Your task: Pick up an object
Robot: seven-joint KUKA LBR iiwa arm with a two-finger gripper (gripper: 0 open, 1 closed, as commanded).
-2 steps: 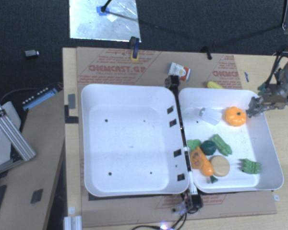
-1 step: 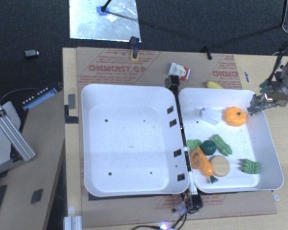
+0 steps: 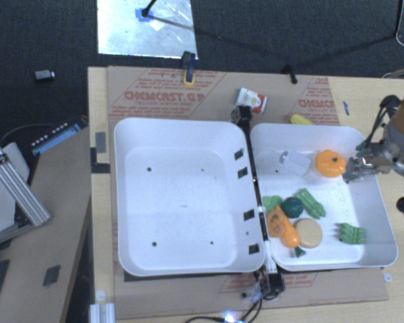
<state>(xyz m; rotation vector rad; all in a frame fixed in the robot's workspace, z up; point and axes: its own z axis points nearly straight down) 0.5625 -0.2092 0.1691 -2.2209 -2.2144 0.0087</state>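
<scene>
At the front of the right bin (image 3: 384, 251) sit a tan round thing (image 3: 309, 233) and a carrot (image 3: 283, 226). Further back is a small orange pumpkin (image 3: 330, 163). The gripper (image 3: 357, 169) hangs just beside the pumpkin, and I cannot tell how it is set. Nothing is picked up yet. The grab is still to do.

Dark carpet floor (image 3: 40, 19) surrounds a cardboard-topped bench (image 3: 161, 89).
</scene>
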